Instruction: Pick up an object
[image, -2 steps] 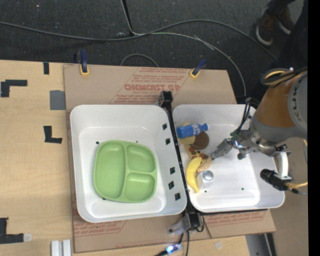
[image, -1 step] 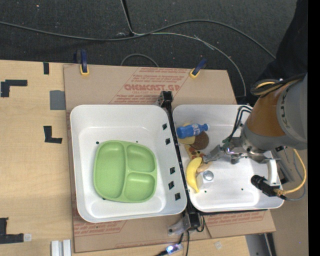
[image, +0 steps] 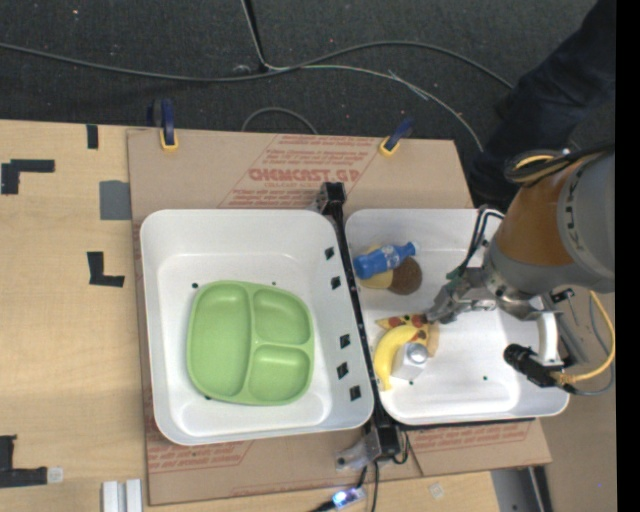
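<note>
1. The grey arm (image: 560, 230) with its orange band reaches in from the right over the right bin (image: 500, 400).
2. Its claw (image: 440, 308) hangs low in that bin, just right of the heap of objects; whether it is wide or narrow cannot be told from here.
3. A yellow banana (image: 386, 352) lies at the bin's left side, with a small pale object (image: 416, 356) touching it.
4. Nearer the back, a blue bottle (image: 382, 260) rests against a brown object (image: 404, 277).
5. The left bin (image: 165, 300) holds a green divided plate (image: 250, 342).
6. Both bins sit on a cardboard sheet (image: 300, 170) on the table (image: 60, 330).
</note>
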